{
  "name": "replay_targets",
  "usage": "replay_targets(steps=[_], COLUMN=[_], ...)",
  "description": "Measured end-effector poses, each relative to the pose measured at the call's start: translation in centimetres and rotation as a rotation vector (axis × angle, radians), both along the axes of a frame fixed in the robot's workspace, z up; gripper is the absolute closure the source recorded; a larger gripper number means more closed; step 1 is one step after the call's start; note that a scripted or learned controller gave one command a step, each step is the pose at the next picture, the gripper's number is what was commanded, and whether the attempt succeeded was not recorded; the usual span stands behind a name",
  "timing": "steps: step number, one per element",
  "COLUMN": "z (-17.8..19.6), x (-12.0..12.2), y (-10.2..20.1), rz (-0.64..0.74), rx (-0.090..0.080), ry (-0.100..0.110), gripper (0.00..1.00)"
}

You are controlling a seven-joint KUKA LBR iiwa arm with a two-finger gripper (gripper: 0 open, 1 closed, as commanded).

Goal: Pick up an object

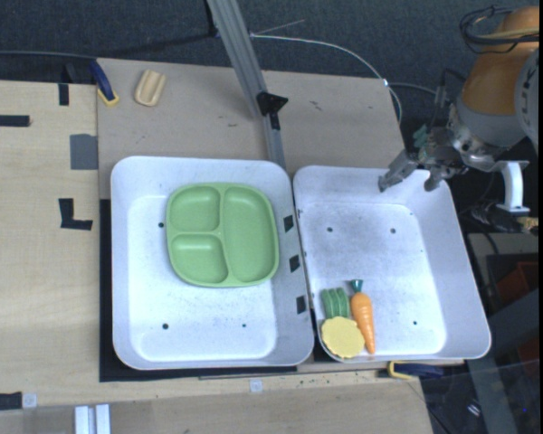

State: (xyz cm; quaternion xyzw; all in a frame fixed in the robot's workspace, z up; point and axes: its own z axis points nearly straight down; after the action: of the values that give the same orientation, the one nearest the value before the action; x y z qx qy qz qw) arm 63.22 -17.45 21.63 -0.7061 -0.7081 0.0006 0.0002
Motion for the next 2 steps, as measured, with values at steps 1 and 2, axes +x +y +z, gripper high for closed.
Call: replay_targets(steps=[1,2], z=[0.0,-5.9], x=[0.0,0.6], y=[0.0,-0.4], rz=[0.0,-0.001], rx=[0.0,0.0], ry=[0.0,0.006], gripper=[0.0,0.0])
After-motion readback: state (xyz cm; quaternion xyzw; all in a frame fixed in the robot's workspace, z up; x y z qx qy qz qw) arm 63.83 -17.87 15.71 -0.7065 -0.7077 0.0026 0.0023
